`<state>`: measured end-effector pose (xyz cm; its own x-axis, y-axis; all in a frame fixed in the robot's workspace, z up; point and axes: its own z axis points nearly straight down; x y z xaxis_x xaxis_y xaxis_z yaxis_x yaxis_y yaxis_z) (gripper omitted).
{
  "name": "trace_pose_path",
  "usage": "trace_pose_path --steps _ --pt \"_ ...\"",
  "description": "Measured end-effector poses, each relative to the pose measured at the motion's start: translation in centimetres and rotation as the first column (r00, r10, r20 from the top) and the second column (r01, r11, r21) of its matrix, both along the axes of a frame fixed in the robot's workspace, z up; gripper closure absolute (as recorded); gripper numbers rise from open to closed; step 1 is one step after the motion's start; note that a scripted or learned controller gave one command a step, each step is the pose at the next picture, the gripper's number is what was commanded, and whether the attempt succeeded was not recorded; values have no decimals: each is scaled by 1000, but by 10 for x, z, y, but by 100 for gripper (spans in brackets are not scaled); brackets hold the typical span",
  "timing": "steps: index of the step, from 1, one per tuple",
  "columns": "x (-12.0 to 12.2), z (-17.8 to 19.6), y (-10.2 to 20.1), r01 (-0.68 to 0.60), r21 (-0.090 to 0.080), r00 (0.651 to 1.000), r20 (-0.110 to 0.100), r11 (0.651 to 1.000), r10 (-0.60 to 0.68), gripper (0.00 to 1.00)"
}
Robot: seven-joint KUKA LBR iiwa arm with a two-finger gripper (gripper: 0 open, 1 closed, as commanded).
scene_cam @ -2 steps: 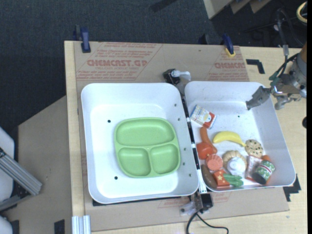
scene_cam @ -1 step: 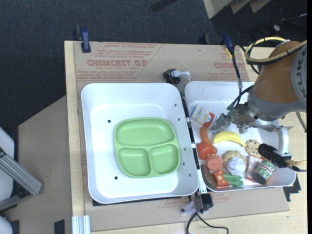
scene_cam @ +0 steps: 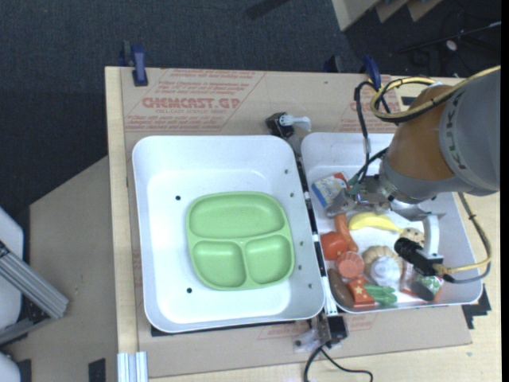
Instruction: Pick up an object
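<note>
The arm (scene_cam: pixel 445 142) reaches into the right bin (scene_cam: pixel 334 146) from the right, its gripper (scene_cam: pixel 350 201) low over the toy pile; whether the fingers are spread or closed, or hold anything, cannot be told. Just right of the gripper lies a banana (scene_cam: pixel 374 223). Below the banana sit a red piece (scene_cam: pixel 336 245), a brown piece (scene_cam: pixel 342 289) and a green piece (scene_cam: pixel 382 294). Left of the right bin, the left bin (scene_cam: pixel 159 173) carries a green divided tray (scene_cam: pixel 238 239). Both bins rest on the tabletop (scene_cam: pixel 199 102).
</note>
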<state>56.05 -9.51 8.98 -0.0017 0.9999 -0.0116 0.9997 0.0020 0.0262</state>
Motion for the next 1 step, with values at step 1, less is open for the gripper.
trace_pose_path --steps 1 --pt "-36 -5 -20 5 12 1000 -29 1000 -5 0"
